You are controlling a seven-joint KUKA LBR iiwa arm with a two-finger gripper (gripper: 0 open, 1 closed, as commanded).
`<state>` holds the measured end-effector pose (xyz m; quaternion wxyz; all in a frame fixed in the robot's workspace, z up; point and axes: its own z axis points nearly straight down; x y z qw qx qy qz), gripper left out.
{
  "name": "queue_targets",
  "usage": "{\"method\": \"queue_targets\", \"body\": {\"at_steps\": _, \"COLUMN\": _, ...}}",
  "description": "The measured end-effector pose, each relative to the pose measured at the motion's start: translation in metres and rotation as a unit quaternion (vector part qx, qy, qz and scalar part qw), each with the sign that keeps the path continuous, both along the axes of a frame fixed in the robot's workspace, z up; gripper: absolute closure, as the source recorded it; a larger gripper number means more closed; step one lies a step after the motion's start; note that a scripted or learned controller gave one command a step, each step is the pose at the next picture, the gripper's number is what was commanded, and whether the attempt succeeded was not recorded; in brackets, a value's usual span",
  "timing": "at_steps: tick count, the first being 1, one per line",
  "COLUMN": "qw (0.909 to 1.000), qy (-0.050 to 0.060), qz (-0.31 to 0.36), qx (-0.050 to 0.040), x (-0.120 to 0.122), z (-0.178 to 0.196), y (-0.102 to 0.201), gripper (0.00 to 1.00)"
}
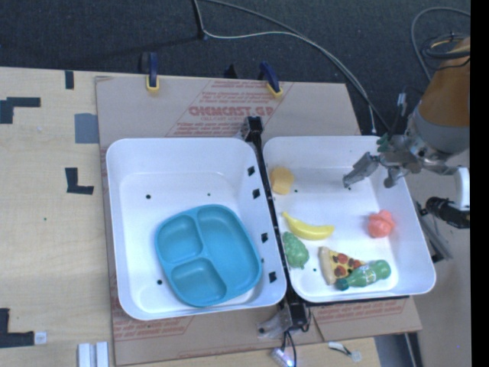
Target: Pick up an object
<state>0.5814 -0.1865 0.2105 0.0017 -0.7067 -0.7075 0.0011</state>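
My gripper (372,173) hangs over the back right part of the right bin (328,153), its two fingers spread open with nothing between them. Below it in that bin lie a pink lumpy toy (380,224), a yellow banana (309,227), a small orange-yellow piece (282,180), a green broccoli-like piece (296,249), a pizza slice (338,264) and a green bottle (366,275). The pink toy is the closest of them, a little in front of the fingers.
The left bin (137,167) holds a blue divided plate (206,254). A black clip line joins the two bins along the middle. Cables run across the dark floor behind the bench, and two clamps hold the cardboard's far edge.
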Motion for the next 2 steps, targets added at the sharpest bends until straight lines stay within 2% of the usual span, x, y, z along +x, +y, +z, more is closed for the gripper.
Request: {"method": "queue_targets", "body": {"at_steps": 2, "qw": 1.0000, "qy": 0.000, "qz": 0.000, "qx": 0.0001, "x": -0.007, "z": -0.089, "y": -0.006, "gripper": 0.00}}
